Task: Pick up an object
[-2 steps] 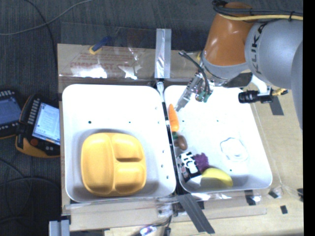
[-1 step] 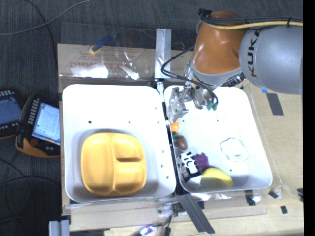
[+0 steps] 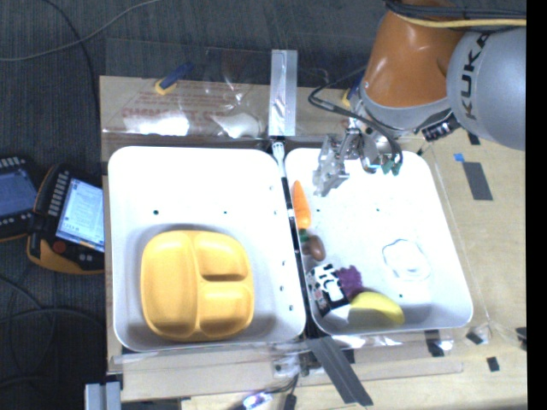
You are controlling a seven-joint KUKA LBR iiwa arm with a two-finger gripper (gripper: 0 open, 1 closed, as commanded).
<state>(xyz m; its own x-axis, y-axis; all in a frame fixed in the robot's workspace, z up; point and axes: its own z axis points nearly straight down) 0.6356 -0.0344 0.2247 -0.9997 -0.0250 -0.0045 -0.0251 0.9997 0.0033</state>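
My gripper [image 3: 335, 171] hangs over the back left part of the right bin [image 3: 444, 229], open with nothing between its fingers. An orange carrot [image 3: 300, 205] lies just below and left of it, against the bin's left wall. Further forward along that wall sit a small brown round object [image 3: 315, 248], a black-and-white object [image 3: 326, 282], a purple object [image 3: 348, 277] and a yellow banana-like object [image 3: 374, 308]. A clear, see-through item [image 3: 404, 259] rests right of the middle of the bin.
The left bin [image 3: 171, 173] holds a yellow divided tray [image 3: 197, 282] in its front half. Crumpled plastic sheeting [image 3: 205, 109] and a metal strip [image 3: 283, 92] lie behind the bins. A handheld controller [image 3: 64, 220] sits off the bench at left.
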